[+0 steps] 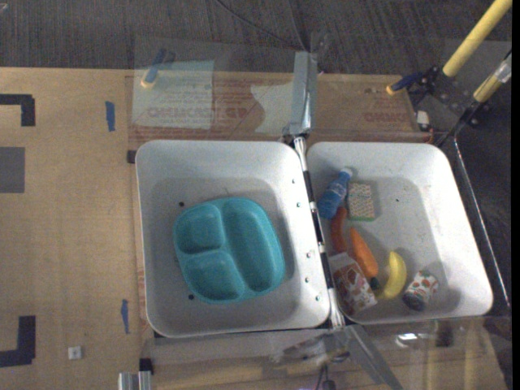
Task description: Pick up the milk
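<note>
Two bins [154, 169]: left and right, side by side on bench [65, 218].
Camera view, milk [353, 283]: carton lying tilted at 7 o'clock of right bin [455, 218], against the dividing wall.
Neighbours: carrot [363, 252] touching at 12 o'clock; banana [394, 273] just beside at 3 o'clock.
Hand: state cannot tell.
Risk: wall blocks one finger; carrot may be grabbed instead.

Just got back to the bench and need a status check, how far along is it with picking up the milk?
Nothing looks done yet. The milk carton lies in the right bin, against its near-left wall, beside the carrot and banana. Nothing is in hand: the carton rests in the bin with nothing touching it. The whole job is left: reaching into that bin, gripping the carton and lifting it out.
</note>
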`<state>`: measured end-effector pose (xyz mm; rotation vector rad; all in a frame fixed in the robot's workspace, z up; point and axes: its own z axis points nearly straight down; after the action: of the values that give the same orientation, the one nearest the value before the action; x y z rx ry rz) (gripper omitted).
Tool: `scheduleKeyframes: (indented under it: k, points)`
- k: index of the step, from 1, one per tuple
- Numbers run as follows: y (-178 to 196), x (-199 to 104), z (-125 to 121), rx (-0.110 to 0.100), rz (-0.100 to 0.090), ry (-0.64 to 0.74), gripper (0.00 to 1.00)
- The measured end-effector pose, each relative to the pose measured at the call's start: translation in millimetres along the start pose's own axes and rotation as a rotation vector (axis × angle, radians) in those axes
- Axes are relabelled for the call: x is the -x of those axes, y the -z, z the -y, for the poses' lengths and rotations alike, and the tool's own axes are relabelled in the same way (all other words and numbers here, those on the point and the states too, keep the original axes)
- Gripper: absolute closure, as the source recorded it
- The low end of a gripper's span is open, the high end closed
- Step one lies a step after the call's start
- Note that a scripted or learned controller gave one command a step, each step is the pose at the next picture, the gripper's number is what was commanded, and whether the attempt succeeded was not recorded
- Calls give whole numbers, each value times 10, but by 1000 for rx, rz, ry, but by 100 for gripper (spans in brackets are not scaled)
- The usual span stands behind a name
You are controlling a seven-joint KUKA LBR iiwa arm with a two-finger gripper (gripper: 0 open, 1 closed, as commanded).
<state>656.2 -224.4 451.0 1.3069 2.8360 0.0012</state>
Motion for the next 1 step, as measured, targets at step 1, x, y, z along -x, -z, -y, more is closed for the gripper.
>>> scheduleKeyframes:
  k: [1]
  points:
    - [-137, -337, -312, -8, -14, -148, 100]
